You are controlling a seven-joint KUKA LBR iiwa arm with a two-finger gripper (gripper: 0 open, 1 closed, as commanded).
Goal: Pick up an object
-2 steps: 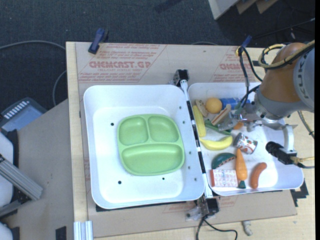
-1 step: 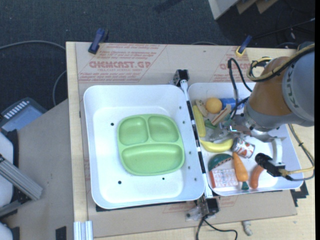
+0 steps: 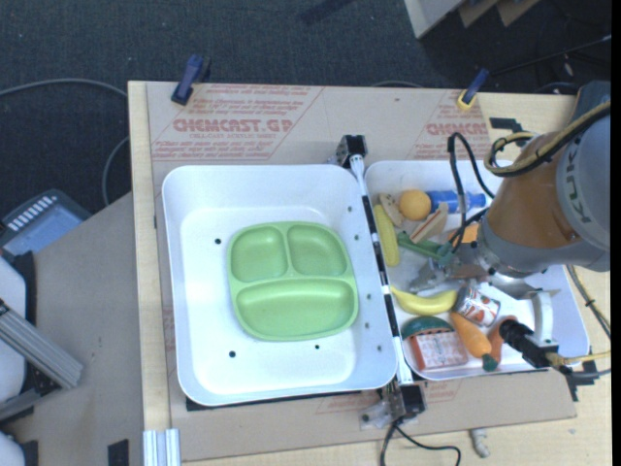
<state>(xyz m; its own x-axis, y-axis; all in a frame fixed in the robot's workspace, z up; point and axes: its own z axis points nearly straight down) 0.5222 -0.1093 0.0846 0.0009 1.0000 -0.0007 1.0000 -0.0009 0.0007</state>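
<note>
Reaching into the right bin (image 3: 572, 333), arm (image 3: 543, 212) covering the gripper (image 3: 456, 265), finger state indeterminable; banana (image 3: 424, 301), carrot (image 3: 475, 338), orange ball (image 3: 414, 204) lying partly overlapped in clutter

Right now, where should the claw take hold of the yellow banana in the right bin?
Probably the banana's thick middle, coming straight down from above. It lies flat and curved, ends pointing up-screen, with a carrot and can crowding its right end, so close across its narrow width.
</note>
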